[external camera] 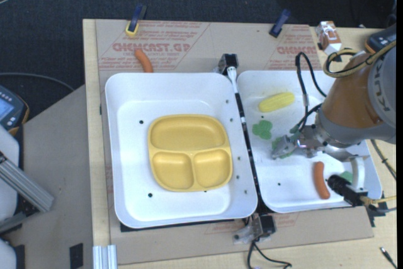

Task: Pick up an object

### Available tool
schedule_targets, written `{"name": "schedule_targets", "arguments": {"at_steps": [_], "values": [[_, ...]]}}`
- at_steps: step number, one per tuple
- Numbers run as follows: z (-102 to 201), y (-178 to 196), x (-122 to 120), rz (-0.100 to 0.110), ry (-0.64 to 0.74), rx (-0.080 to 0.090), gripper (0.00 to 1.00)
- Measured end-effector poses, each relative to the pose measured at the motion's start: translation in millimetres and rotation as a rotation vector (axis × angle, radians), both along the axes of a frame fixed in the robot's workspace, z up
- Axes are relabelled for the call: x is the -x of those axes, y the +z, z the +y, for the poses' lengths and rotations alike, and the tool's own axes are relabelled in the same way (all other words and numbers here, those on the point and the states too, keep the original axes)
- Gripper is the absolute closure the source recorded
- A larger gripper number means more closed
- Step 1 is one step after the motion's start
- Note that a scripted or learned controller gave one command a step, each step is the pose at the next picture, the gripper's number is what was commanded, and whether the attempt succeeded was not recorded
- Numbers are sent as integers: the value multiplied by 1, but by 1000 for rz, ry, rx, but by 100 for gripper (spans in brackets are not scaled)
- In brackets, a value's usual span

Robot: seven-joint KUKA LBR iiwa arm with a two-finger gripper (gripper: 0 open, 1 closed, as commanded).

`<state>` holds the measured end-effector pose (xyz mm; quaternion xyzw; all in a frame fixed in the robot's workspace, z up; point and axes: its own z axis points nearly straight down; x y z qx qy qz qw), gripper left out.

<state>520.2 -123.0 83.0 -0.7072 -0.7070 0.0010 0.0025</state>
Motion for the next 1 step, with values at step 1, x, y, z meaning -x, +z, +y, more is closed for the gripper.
{"name": "schedule_targets", "arguments": {"at_steps": [1], "values": [[0,12,-1,-5,-2,2,100]]}}
